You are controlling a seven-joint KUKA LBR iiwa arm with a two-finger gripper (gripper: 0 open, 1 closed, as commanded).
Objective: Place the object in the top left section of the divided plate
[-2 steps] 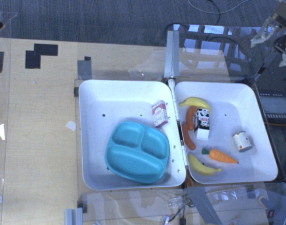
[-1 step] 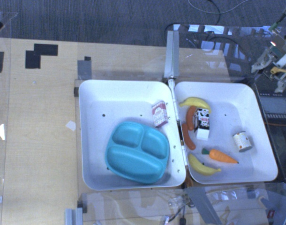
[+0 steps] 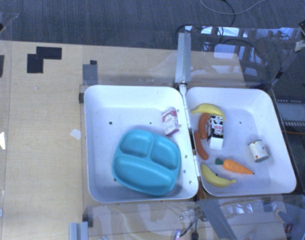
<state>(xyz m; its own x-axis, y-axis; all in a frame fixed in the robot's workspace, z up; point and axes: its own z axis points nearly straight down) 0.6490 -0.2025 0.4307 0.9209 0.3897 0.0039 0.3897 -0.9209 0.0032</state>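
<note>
Carton (image 3: 170,121) beside divided plate (image 3: 146,161), bananas (image 3: 208,109), carrot (image 3: 236,167)

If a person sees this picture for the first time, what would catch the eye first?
Probably the blue plate, large and bright in the left bin, with a small red carton just behind it. Next, the food in the right bin: two bananas, a sausage and an orange carrot.

a thin pale cable (image 3: 231,5) loops over the dark carpet (image 3: 92,9) at the top. dark struts (image 3: 252,51) stand behind a clear panel (image 3: 272,44) at upper right. whether either belongs to the arm cannot be told.
</note>
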